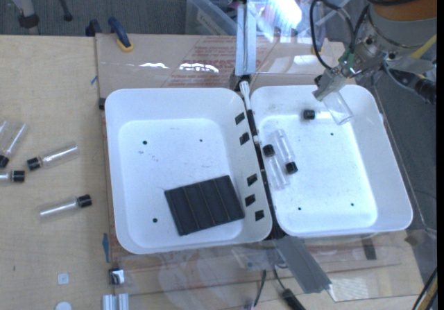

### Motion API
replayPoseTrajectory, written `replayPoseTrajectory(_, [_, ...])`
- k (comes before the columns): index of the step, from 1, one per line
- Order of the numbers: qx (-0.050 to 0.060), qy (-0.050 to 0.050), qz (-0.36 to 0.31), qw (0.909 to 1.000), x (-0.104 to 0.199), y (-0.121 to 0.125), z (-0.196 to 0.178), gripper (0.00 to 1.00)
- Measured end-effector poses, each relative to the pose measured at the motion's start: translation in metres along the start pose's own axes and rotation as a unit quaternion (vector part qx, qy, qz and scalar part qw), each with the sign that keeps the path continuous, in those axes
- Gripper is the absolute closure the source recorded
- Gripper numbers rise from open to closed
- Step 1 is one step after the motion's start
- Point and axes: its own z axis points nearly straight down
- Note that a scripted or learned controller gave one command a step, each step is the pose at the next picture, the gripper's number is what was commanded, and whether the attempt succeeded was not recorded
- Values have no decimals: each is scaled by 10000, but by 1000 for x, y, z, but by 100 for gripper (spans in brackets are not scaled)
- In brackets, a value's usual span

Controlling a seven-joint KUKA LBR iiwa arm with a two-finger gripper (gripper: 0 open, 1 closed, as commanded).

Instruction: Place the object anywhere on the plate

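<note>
The gripper (pixel 331 88) is hanging over the right bin (pixel 388 184) at its 12 o'clock rim; whether it is open or gripping anything cannot be told. A clear vial (pixel 281 152) is lying at that bin's 9 o'clock. The dark plate (pixel 203 204) is sitting in the left bin (pixel 132 128) at 6 o'clock.

Dark ribbed plate (pixel 203 204) lying flat in left bin, clear black-capped vials (pixel 279 157) in right bin
</note>
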Motion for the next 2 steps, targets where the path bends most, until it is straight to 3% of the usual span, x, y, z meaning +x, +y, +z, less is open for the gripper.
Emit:
replayPoseTrajectory(1, [-10,0,-1910,9816,44,63,37,100])
replayPoseTrajectory(2, [28,22,-1378,9905,129,82,82,100])
